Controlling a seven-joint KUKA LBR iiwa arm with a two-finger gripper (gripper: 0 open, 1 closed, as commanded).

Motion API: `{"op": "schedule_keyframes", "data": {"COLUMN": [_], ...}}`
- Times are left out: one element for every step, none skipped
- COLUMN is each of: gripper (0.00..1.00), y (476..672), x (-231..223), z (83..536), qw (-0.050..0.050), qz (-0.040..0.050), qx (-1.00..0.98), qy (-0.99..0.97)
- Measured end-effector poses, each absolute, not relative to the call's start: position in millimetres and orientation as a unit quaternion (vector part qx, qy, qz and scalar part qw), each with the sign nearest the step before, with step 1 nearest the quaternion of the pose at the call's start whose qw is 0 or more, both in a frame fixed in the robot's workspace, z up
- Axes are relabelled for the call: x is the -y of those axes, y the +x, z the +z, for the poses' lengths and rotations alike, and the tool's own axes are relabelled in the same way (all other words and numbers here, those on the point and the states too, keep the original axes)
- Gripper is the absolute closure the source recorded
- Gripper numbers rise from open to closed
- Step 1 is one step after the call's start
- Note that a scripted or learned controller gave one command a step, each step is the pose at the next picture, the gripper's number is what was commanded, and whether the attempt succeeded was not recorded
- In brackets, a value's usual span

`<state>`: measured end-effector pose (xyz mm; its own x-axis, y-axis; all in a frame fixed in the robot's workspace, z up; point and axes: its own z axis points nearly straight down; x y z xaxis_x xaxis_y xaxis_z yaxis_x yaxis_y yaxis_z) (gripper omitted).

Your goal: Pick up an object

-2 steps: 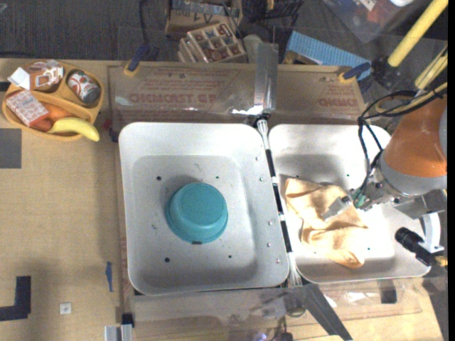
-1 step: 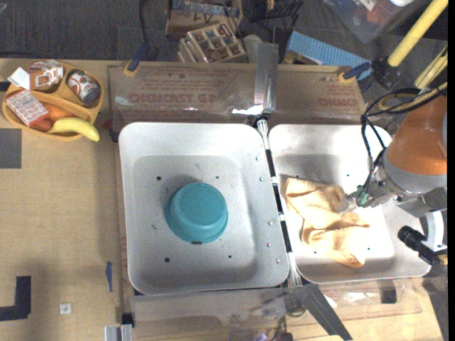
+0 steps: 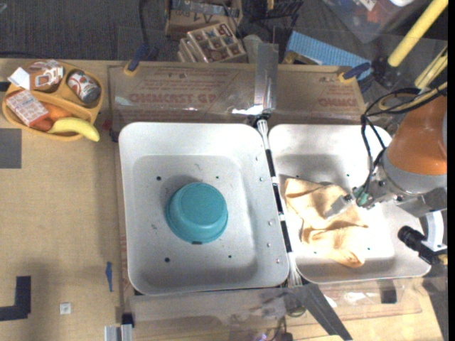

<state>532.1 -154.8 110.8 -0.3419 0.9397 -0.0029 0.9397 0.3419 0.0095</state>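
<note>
The gripper [image 3: 355,199] sits low in the right bin [image 3: 313,142], at the right edge of a crumpled tan cloth [image 3: 323,222]. Its tip touches or nearly touches a raised fold of the fabric. The tool is small and dark from this high slant, so it cannot be told whether it is spread, closed or gripping the fabric. No part of the cloth is seen lifted clear of the floor of the bin. The cloth lies in a loose heap across the middle and near part of that bin, its left edge close to the wall shared with the left bin [image 3: 135,190].

Behind the gripper, the arm [image 3: 421,148] comes in from the right, its orange band above the bin's right rim. In the left bin, well apart from the gripper, a teal bowl [image 3: 197,212] rests upside down near the centre. A tray of toy food [image 3: 50,99] with a banana [image 3: 77,127] stands on the bench to the far left.

The step in hand appears to be the grasp itself, with the cloth the likely target. The next move would call for a firm pinch on a fold of fabric and then a straight lift. Soft cloth may slip out or drag against the bin wall, so the grasp may fail.
</note>
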Motion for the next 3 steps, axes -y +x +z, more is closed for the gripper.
{"op": "schedule_keyframes", "data": {"gripper": [0.00,1.00,0.00], "y": [571.1,572.7,572.6], "x": [172.8,172.1,172.0], "z": [89.6,97.8,97.8], "qw": [0.004,0.004,0.004], "qz": [0.0024,0.0031,0.0030], "qx": [-0.744,-0.745,-0.745], "qy": [0.668,0.667,0.667]}}
